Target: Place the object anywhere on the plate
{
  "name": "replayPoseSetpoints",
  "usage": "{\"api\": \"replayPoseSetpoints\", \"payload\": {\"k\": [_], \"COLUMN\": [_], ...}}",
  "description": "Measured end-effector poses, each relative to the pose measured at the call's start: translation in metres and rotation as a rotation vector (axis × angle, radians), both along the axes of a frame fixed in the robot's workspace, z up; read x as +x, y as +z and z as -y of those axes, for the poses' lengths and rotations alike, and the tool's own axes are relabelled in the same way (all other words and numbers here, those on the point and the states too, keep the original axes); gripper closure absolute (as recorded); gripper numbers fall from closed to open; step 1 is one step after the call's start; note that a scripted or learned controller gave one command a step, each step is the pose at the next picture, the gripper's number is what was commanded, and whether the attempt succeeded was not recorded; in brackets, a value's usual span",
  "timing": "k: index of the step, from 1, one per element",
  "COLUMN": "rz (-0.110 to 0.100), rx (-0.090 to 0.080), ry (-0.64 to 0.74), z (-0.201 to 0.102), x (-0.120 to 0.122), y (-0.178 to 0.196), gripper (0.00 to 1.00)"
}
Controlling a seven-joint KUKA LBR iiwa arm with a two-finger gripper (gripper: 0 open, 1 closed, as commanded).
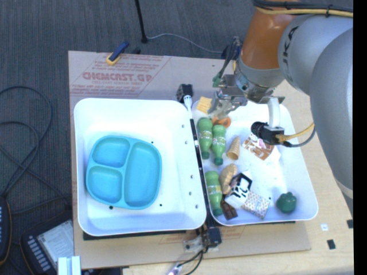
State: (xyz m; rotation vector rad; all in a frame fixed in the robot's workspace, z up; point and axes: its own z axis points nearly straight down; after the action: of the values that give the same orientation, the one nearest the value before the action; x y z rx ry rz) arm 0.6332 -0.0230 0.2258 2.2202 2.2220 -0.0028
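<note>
Well to the left of the fingers, in the left bin (86,171), lies the blue plate (123,172) with its three compartments, nothing on it. Between it and the fingers runs the seam where the two bins meet, and just past that seam the right bin (298,171) is crowded. Directly below the fingers stand two green bottles (212,139) side by side, and a third green bottle (213,191) lies further down along the bin's left wall. To the left of the fingertips, touching the top rim, is a yellow block (203,103).

The gripper (225,109) hangs low over the top left corner of the right bin, its fingers (221,105) pointing down at a small orange piece (222,120) right at their tips. I cannot tell how far apart the fingers stand, nor whether they have hold of anything; the orange piece looks to be resting beside them, which is a judgement only. No object is on the plate yet, so the task's object is among the clutter in this bin, probably that orange piece.

To the right of the fingers lie a cone (234,148), a patterned packet (258,146), and far down, a green pepper (286,202).

The risks: the bottles press so close that closing fingers could catch a bottle cap or nudge the orange piece away, giving an empty or double grasp. A weak pinch on so small a piece could also let it slip while crossing the seam toward the plate.
</note>
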Motion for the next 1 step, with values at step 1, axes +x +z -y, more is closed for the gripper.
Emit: {"api": "replayPoseSetpoints", "payload": {"k": [1], "rz": [0.001], "rx": [0.002], "ry": [0.001], "z": [-0.0996], "x": [-0.0517], "y": [0.0667], "gripper": [1.0]}}
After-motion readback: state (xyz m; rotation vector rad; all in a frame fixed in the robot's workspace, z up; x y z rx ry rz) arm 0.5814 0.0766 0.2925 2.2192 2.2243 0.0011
